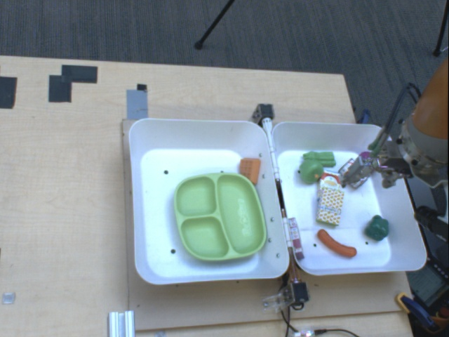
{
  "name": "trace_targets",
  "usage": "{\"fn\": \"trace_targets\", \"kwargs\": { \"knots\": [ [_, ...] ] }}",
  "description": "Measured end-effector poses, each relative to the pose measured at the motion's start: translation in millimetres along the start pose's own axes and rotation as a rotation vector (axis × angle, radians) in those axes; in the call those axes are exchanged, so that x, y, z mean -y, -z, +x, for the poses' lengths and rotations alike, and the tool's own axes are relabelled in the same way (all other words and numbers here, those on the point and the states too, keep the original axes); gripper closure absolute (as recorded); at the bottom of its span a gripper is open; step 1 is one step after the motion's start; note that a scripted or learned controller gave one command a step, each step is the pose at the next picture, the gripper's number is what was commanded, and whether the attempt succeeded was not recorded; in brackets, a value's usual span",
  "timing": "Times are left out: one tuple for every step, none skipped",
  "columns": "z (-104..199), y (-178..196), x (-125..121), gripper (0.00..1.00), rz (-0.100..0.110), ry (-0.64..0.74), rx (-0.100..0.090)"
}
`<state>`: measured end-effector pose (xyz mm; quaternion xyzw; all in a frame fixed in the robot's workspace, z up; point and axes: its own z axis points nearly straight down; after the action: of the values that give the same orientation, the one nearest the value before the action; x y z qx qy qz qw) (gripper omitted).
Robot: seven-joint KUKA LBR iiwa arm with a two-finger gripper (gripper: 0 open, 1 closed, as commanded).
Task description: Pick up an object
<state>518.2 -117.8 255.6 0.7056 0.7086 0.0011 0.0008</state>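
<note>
Camera view from above the table, and we find the hand [359,170] low over the right bin [400,258], reaching in from that bin's right edge. Its fingers look slightly spread, with nothing between them that we can make out, so by our reckoning the pick is not made yet: the approach is largely done, the closing and the lift are all left.

What might it go for? Closest is the small printed carton [330,200], lying near the middle of the right bin with its upper end just beside the fingertips. We judge that the likeliest target, though the green toy vegetable [315,165] at the bin's far edge is also near.

Elsewhere in the right bin we have a toy sausage [337,243] toward the near edge and a dark green toy pepper [377,227] toward the right edge, both well apart from the hand.

Over in the left bin [151,209], a light green divided plate [220,216] sits in the middle with its three compartments bare, and a small orange block [250,168] rests just beyond it, near the bin's right wall.
</note>
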Motion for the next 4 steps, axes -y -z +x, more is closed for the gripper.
{"fn": "trace_targets", "kwargs": {
  "knots": [
    [12, -169, 30, 0.00, -0.004, -0.002, 0.000],
    [13, -158, 28, 1.00, -0.010, -0.002, 0.001],
    [74, -70, -20, 1.00, -0.002, 0.000, -0.001],
    [73, -71, -20, 0.00, 0.000, -0.001, 0.000]
  ]
}}
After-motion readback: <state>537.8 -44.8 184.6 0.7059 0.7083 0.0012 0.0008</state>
